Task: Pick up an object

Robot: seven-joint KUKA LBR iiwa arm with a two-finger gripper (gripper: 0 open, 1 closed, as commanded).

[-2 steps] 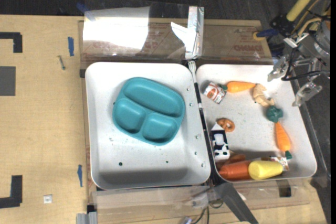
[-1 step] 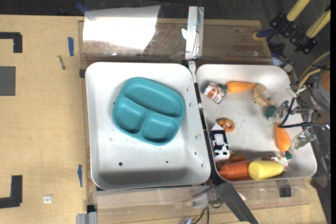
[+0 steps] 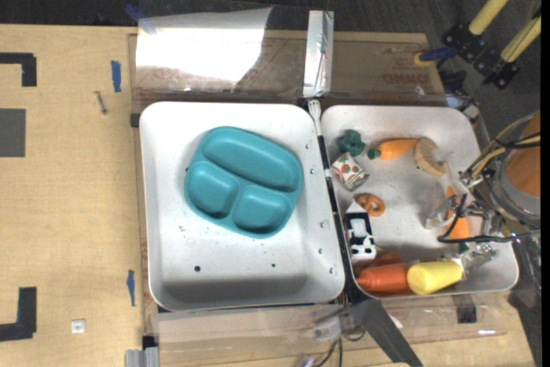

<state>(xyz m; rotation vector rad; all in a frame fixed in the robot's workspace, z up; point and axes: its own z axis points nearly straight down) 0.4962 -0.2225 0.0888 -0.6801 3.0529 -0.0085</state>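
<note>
camera view | yellow toy (image 3: 436, 275) lying lengthwise along right bin (image 3: 404, 118) near wall, beside orange toy (image 3: 382, 277) | tool (image 3: 468, 223) just above; grip state unclear

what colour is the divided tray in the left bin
Teal, seen plainly in the camera view: the divided tray is one solid colour.

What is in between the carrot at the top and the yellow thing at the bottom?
In the camera view, bare white bin floor fills most of the stretch between the carrot and the yellow thing. The pretzel lies just left of it.
</note>
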